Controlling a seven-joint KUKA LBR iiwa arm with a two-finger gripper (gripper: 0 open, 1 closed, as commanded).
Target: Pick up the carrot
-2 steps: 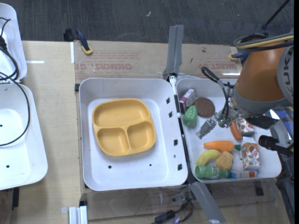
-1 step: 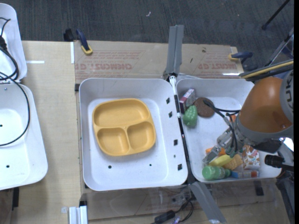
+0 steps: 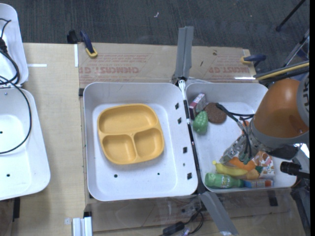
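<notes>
A: Two white bins on the tabletop point(image 3: 54, 63). Left bin point(image 3: 93, 132) has a yellow divided tray point(image 3: 130, 132), three compartments, sitting a bit left of centre.

B: And the right bin point(image 3: 211, 90)?

A: That's where the clutter is. Green bumpy thing point(image 3: 200, 122) near the left wall, a small pink-and-white box point(image 3: 198, 101) just above it, a dark brown round disc point(image 3: 215, 113) beside that.

B: Carrot?

A: Carrot point(image 3: 242, 163) is in the lower right part of the right bin, orange, partly under the arm. A banana point(image 3: 230, 169) lies just below and left of it, touching or nearly so. A green bottle point(image 3: 222, 181) lies on its side along the front wall, and a printed carton point(image 3: 264, 167) is just right of the carrot.

B: Arm?

A: Comes in from the right, orange band point(image 3: 281, 109) big in view, wrist pointed down over that pile. The tool point(image 3: 239, 149) is right over the carrot, very close above it or touching.

B: Fingers apart or together?

A: Can't tell. The wrist hides most of it and the silvery bits blur into the clutter. Can't see the carrot between anything.

B: Anything else?

A: Another white tub point(image 3: 19, 146) at far left with a black cable point(image 3: 19, 82) looping over it. Cardboard sheet point(image 3: 133, 65) under the bins at the back.
</notes>
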